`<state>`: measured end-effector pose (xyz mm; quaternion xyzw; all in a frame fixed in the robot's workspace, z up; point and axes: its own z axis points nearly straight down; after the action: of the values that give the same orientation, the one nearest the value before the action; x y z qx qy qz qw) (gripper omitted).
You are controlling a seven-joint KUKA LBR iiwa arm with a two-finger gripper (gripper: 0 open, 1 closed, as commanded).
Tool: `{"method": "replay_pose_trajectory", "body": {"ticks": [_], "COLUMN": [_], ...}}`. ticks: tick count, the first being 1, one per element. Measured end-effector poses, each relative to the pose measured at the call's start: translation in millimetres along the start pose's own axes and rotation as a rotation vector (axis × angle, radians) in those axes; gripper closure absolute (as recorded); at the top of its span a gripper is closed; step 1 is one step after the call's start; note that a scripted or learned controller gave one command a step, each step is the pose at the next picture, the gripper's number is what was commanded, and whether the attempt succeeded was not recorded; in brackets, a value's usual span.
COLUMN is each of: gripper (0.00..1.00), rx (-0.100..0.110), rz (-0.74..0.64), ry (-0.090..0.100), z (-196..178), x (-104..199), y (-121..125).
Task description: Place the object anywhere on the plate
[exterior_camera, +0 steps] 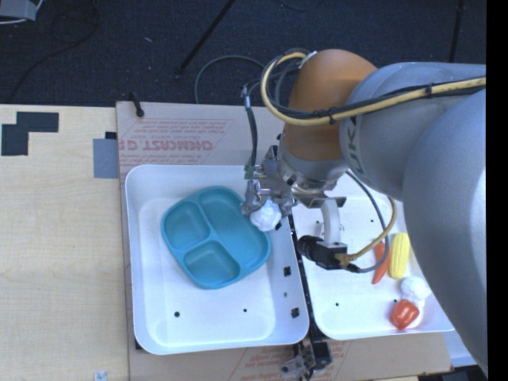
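Observation:
A blue plate (210, 240) with three compartments lies tilted in the left white bin (206, 328). My gripper (266, 206) hangs over the plate's upper right rim, close to the wall between the two bins. A small white object (264, 217) sits between its fingertips, and the gripper is shut on it. The object hovers just over the plate's right edge. The orange wrist band and grey arm cover the upper part of the right bin.
The right bin (357, 316) holds a yellow corn cob (399, 254), an orange carrot (381, 263), a red pepper (405, 314) and a small white piece (413, 286) at its right side. A black cable connector (321, 252) hangs below the wrist.

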<state>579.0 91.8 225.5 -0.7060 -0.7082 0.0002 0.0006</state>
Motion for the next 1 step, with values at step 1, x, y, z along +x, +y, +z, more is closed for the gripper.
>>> {"method": "replay_pose_trajectory", "body": {"ticks": [1], "gripper": [1.00], "rx": [0.001], "rz": [-0.001], "ry": [0.001], "z": [-10.3], "x": [49.1], "y": [9.9]}}
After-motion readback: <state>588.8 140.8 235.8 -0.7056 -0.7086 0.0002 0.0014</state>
